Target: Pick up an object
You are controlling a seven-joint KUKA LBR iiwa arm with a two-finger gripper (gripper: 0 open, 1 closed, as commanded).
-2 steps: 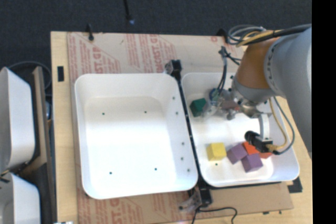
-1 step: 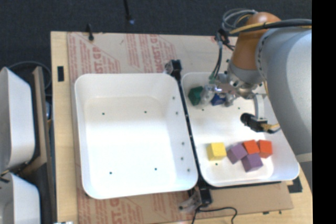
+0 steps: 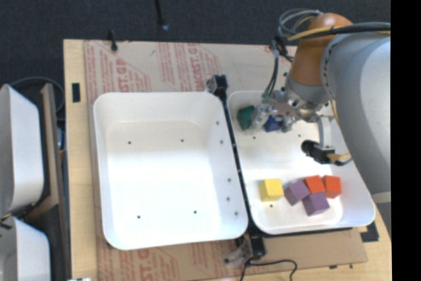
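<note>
Gripper (image 3: 279, 116) low at the far end of the right bin (image 3: 355, 210), toward its far-left corner. Open or closed: cannot tell from this slant. Nothing visibly held.

Just beside it, a small blue object (image 3: 273, 124); touching or merely close, cannot tell. A little further toward the bin's left wall, a green object (image 3: 247, 116), near the rim shared with the left bin (image 3: 105, 115).

Along the right bin's near edge, well apart from the gripper and bunched together: yellow block (image 3: 270, 189), purple blocks (image 3: 297, 191), orange blocks (image 3: 314, 183).

Step judged: closing in on the blue or green piece, lift not yet made. Next move likely to call for centring over one piece alone, a firm close, then a straight rise clear of the bin's far wall. Risk of nudging the neighbour instead of gripping.
</note>
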